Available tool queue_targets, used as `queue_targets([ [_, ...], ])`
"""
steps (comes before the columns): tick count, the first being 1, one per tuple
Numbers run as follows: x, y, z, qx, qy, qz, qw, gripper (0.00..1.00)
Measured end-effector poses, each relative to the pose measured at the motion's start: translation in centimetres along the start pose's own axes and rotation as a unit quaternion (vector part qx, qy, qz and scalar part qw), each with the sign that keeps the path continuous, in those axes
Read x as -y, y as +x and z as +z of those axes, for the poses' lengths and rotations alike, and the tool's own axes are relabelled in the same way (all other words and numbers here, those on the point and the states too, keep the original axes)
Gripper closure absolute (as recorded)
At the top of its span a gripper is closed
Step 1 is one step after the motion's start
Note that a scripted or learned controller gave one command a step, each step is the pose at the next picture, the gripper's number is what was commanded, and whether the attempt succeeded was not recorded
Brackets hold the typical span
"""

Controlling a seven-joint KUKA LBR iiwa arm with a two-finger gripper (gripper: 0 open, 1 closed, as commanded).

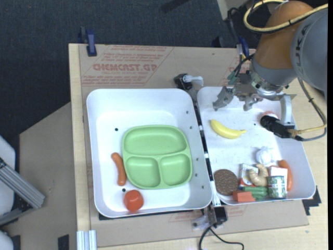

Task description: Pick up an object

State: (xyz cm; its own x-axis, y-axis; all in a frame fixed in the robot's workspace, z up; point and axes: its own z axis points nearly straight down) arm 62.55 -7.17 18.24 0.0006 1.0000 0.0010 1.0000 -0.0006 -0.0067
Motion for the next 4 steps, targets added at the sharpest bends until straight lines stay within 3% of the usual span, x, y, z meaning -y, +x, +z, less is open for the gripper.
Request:
queue_targets([
  [1,2.0,1.0,-0.2,0.000,-0.001,0.000,1.0000,0.00],
  [2,4.3,-2.3,7.7,0.000,0.002,0.002,1.0000,0.00],
  [3,-0.1,-2.6,9.9,0.001,-0.005,-0.001,1.0000,0.00],
  [4,0.4,-2.3,9.8,0.000,-0.002,0.000,1.0000,0.00],
])
